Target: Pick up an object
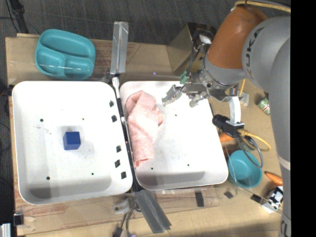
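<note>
Claw (180, 96) spread wide, grasping nothing, near pink cloth (143, 125); arm's (256, 38) far side cut off.

My single fixed camera looks down at a slant on the table (148, 53), framing both bins; the left bin (29, 93) lies well left of the gripper (182, 97).

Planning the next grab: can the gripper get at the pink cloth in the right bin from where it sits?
Probably yes. The gripper hovers in the same bin, just right of the pink cloth, with nothing between them.
</note>
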